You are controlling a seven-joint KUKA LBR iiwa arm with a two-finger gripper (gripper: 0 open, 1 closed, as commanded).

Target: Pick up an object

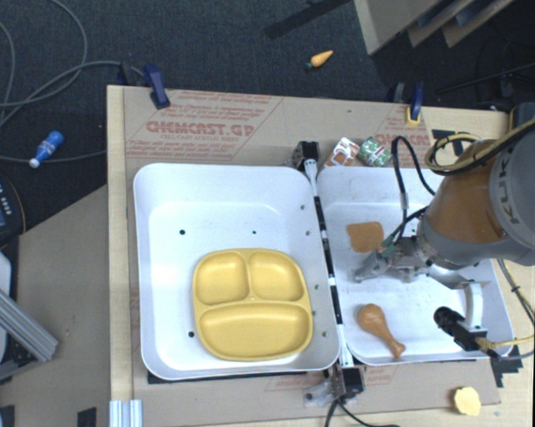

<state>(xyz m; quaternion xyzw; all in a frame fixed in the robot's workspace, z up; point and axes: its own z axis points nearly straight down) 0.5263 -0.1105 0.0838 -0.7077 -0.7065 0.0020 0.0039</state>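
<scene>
Drumstick [382,328], right bin [415,303]: likely light, stiff, slick plastic; grip across the narrow shaft. Gripper [367,271] is between it and toast [365,235]; its opening cannot be told.

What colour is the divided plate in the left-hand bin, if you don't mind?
The divided plate is pale yellow, seen in the camera view.

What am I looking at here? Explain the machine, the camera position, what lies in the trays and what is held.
One camera looks down at a slant on the bench. The grey robot arm with an orange band reaches in from the right; its gripper hangs over the right shallow white bin, between a flat tan toast-like piece and a brown toy drumstick. The left shallow white bin holds a yellow divided plastic plate. Whether anything is held, I cannot tell.
</scene>
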